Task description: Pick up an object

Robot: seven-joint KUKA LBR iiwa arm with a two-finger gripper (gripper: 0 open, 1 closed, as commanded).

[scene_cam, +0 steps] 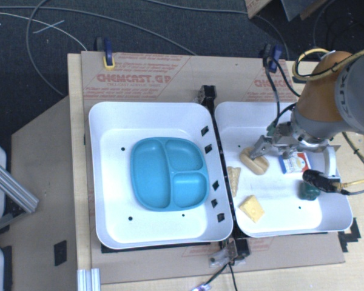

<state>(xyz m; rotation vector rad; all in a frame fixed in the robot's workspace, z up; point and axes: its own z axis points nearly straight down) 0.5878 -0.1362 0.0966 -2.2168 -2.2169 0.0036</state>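
My gripper point(296, 156) hangs over the back of the right bin point(279, 223), open, its fingers spread wide. One finger point(262, 148) ends just above a tan cylinder point(255, 163); the other point(332, 162) is near the bin's right wall. Between them lies a small blue, red and white packet point(293, 162), which neither finger is touching. A dark green lump point(307, 191) sits just in front of the gripper. A yellow block point(252, 208) lies near the bin's front, and a flat tan piece point(233, 177) rests against its left wall.
The left bin point(109, 132) holds a blue divided plate point(168, 173). A black-clipped divider point(213, 156) separates the bins. The grey arm with its orange band point(327, 96) enters from the right, over the right bin's back corner. Cables trail across the floor behind the bench.
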